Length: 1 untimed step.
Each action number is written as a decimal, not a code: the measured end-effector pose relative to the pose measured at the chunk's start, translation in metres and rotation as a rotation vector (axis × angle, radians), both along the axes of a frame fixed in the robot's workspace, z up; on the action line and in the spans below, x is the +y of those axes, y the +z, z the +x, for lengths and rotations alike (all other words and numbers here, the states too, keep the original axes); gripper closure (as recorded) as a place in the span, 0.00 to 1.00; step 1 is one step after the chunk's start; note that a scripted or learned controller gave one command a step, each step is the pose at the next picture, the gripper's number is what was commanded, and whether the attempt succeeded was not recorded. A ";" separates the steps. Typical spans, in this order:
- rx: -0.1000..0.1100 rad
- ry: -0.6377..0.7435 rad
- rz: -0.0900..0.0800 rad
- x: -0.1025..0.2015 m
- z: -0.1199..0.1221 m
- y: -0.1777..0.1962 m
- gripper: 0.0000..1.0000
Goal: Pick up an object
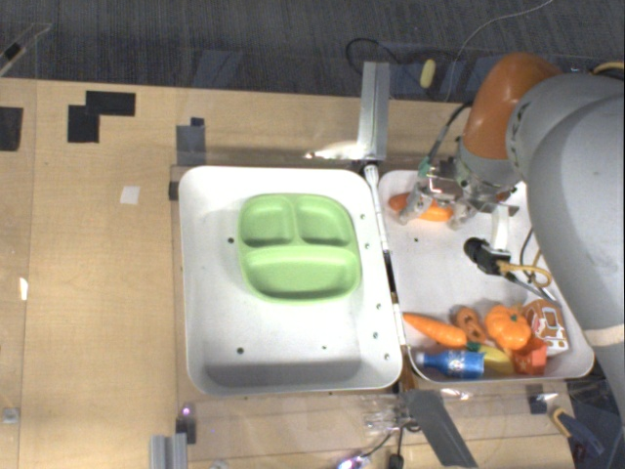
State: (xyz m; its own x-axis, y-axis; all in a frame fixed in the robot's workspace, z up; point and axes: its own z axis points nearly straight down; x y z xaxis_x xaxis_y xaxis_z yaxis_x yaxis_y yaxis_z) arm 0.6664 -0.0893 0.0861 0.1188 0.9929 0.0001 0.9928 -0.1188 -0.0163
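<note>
Pincer [433,201] sits low in the far corner of the right bin [430,272], hanging from the grey arm [576,193] that comes in from the right with its orange band [503,91] above the wrist. An orange object [422,209] lies right at the pincer, near the bin's far-left corner; it looks to be beside or under the tool, but whether it is actually gripped, or merely touched, cannot be told from this angle, and I cannot tell how the pincer is set. Judgement: the attempt is at the grasp stage, with no lift achieved so far, since the orange object appears to rest on the bin floor. Remaining work would be securing it and raising it clear. Other candidates sit untouched along the near edge of the same bin: a carrot [436,330], a small pumpkin-like piece [509,326], a blue item [455,362]. The left bin [210,291] holds a green divided tray [298,245], well apart from the action on the surface.
</note>
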 end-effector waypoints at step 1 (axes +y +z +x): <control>0.008 0.006 -0.004 -0.001 -0.002 0.006 1.00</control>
State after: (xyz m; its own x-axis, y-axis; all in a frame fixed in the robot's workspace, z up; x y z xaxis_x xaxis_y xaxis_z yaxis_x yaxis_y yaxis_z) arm 0.6647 -0.0907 0.0925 0.1128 0.9936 -0.0046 0.9933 -0.1129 -0.0239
